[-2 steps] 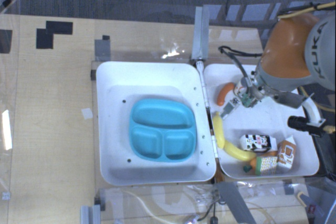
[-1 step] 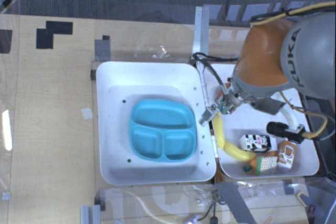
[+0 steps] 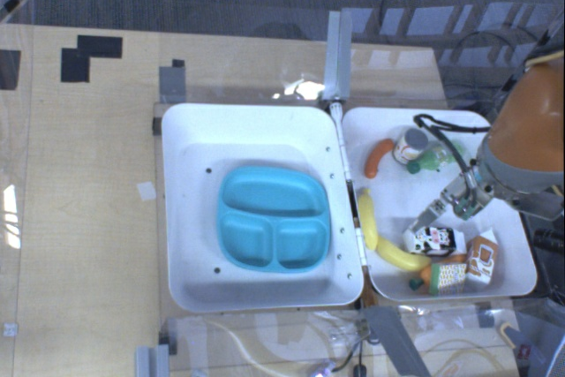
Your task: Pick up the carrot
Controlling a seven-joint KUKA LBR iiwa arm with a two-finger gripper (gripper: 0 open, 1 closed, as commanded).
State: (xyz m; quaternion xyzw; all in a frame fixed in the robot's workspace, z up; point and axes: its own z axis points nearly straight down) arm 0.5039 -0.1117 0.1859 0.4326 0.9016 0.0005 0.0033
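The carrot [image 3: 426, 275] is a short orange piece with a dark green top, lying at the front of the right bin [image 3: 521, 278]. A small box with an orange and green label [image 3: 450, 275] partly covers it. My gripper [image 3: 447, 213] hangs over the middle of the right bin, just above a black-and-white patterned item [image 3: 433, 239]. It is behind and a little right of the carrot, and apart from it. Its fingers look spread, with nothing between them.
The right bin also holds a banana [image 3: 381, 240], an orange-red sausage-shaped piece [image 3: 380, 156], a can [image 3: 409, 146], a green item [image 3: 433, 159] and a brown carton [image 3: 482, 259]. A blue divided plate [image 3: 231, 253] lies in the left bin [image 3: 185, 137].
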